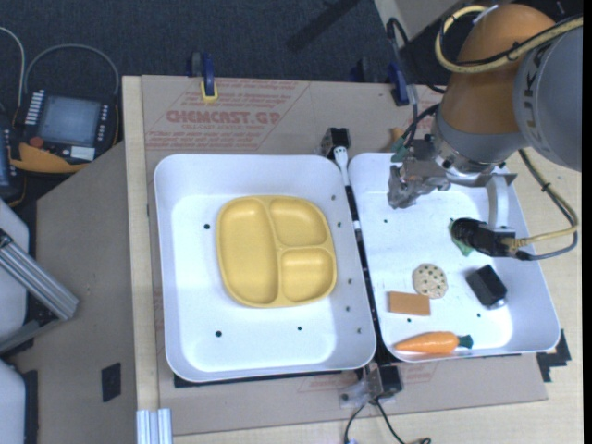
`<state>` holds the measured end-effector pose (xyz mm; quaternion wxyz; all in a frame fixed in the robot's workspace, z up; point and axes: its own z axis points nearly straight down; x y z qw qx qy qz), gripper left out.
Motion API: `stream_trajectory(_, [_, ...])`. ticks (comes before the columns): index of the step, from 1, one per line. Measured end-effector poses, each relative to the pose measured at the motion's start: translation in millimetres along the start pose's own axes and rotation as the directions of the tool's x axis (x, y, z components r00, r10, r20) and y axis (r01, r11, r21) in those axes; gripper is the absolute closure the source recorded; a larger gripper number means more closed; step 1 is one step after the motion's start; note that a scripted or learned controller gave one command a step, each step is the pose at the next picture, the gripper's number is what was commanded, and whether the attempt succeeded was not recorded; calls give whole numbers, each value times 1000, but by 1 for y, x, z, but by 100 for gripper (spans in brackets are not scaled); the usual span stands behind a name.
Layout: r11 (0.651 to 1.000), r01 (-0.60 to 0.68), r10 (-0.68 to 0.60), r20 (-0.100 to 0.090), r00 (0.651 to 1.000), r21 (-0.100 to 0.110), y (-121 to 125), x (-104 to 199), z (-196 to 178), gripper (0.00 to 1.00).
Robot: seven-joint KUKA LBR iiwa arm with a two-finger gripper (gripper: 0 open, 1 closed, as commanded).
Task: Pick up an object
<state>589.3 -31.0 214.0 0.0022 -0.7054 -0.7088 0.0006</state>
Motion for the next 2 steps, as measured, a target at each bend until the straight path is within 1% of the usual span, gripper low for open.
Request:
stream_trajectory(1, [1000,0,0,0,1000,0,-20,40,-5,100])
stream_trajectory(2, [1000,2,-2,-1,1000,-1,-31,99,-10,100])
